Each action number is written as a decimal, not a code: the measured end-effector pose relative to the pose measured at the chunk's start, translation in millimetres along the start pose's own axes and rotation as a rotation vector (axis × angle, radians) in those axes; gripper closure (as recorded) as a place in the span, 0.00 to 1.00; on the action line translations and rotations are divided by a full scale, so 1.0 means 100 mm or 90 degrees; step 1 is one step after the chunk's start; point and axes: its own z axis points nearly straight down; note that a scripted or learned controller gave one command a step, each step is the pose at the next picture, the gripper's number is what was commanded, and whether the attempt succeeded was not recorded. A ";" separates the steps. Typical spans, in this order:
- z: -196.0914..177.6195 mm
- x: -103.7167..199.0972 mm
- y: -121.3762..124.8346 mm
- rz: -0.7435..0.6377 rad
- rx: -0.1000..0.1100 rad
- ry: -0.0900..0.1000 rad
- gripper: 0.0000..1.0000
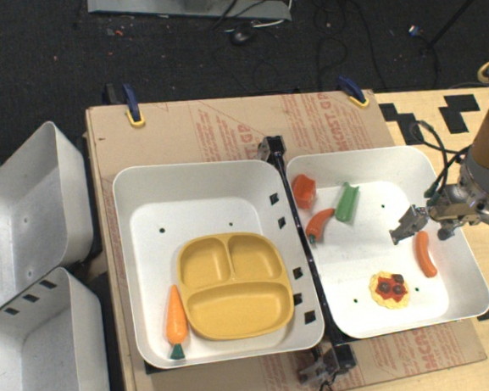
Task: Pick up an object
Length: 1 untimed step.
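We are looking first at the nearest things, along the front of the bench: the carrot (175, 317) lying beside the yellow plate (234, 286) in the left bin (134, 200), and the small pizza (390, 289) resting near the front of the right bin (369, 159); a little farther back we are finding the sausage (425, 255), which we are judging the likeliest thing to pick; it is lying just beside the gripper (419, 223), slightly nearer the front edge than the fingertips, its long axis running roughly front to back; the gripper is hanging over the right side of that bin with its fingers spread and nothing between them; so we are reckoning the coming move calls for a short shift toward the front, with the fingers closing across the sausage's narrow width; farther back are lying the green block (346, 203), a red pepper (319, 223) and a red block (303, 190); beyond, the cardboard sheet (221, 124) is bearing reddish print, reversed and too faint for us to read.
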 end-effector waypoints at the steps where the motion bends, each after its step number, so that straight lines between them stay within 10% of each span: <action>1: -0.05 0.00 0.02 -0.002 -0.006 -0.001 0.00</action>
